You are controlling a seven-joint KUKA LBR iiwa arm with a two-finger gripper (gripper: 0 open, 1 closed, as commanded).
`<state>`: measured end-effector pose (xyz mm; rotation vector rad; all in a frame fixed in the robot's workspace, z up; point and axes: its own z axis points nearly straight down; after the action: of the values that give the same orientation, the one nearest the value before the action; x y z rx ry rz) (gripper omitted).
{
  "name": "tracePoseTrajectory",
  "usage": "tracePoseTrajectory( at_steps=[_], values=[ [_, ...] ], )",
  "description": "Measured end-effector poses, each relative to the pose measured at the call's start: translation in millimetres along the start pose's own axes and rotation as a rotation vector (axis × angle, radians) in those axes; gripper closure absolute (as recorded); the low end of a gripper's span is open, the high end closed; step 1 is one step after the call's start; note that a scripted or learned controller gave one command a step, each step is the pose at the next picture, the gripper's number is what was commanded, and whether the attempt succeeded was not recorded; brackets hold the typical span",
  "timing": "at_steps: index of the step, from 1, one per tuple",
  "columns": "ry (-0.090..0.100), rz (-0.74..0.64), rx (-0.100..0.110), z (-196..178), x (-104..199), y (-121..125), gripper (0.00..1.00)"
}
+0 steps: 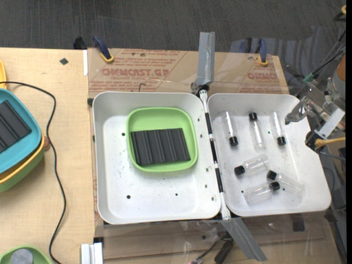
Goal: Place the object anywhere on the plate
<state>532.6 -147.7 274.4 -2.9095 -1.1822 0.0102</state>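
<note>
A green square plate lies in the left bin, with a dark ribbed pad on it. Several clear vials with black caps lie loose in the right bin: one near its left wall, one in the middle, one further right, and more towards the front. My gripper hangs over the right bin's far right rim, a short way right of the vials and far from the plate. Nothing shows in its grasp.
A stack of teal and yellow trays sits on the wooden bench at far left, with a black cable running past it. Orange-tipped clamps hold cardboard behind the bins. A metal bracket stands at the bins' shared back edge.
</note>
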Motion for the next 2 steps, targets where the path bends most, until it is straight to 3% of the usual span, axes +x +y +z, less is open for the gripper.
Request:
tracePoseTrajectory(
  at_steps=[1,2],
  values=[
    [0.001,0.218,-0.001,-31.3,31.4,-5.8,0.0],
    [0.0,0.568,0.0,-66.4,29.1,23.0,0.0]
  ],
)
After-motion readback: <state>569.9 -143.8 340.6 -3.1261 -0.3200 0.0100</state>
